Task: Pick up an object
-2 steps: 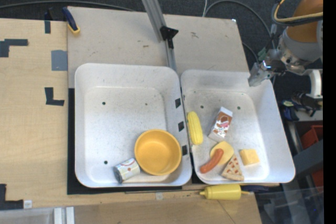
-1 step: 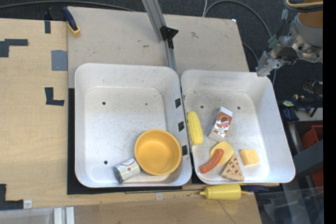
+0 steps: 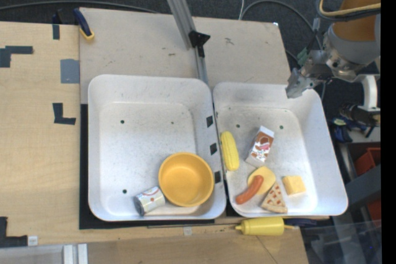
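The carton is judged the likeliest pick, since the task names no particular object and this one lies closest to the claw. It rests in the upper middle of the right bin, tilted, its long axis running from upper right to lower left. It stands apart from its neighbours: the corn lies to its left, upright in the view and near the bin's left wall; below it sit the sausage, the pizza slice and the cheese cube, clustered close together near the bin's lower edge. The claw hangs at the upper right corner of the right bin, over or just outside its rim, at the end of the arm entering from the right. The carton therefore lies down and to the left of the claw, with bare bin floor between them. Whether the claw is wide or narrow cannot be told at this angle; nothing is seen held in it. The left bin holds a yellow bowl and a small can touching it, both well apart from the claw. A mustard bottle lies outside, just below the right bin.
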### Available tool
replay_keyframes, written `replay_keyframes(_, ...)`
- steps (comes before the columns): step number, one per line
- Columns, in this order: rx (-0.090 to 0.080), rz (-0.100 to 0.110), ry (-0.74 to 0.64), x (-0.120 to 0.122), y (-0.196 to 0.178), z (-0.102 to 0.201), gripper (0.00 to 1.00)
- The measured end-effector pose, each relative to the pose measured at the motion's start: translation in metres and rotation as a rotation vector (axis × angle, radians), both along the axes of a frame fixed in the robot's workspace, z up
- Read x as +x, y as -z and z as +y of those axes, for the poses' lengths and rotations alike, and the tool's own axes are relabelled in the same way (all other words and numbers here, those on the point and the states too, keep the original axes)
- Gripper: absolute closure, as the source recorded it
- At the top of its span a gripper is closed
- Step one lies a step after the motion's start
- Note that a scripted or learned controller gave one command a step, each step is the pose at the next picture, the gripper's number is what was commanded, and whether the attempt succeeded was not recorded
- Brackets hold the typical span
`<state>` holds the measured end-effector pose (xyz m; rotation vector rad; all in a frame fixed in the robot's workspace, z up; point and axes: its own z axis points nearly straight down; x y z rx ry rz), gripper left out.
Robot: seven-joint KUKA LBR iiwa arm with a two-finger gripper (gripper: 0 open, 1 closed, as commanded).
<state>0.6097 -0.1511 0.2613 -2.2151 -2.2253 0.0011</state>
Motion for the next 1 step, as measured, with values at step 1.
replay_keyframes(1, 0.001, 0.001, -0.002, -0.0057, 0.0148, 0.0562, 1.00)
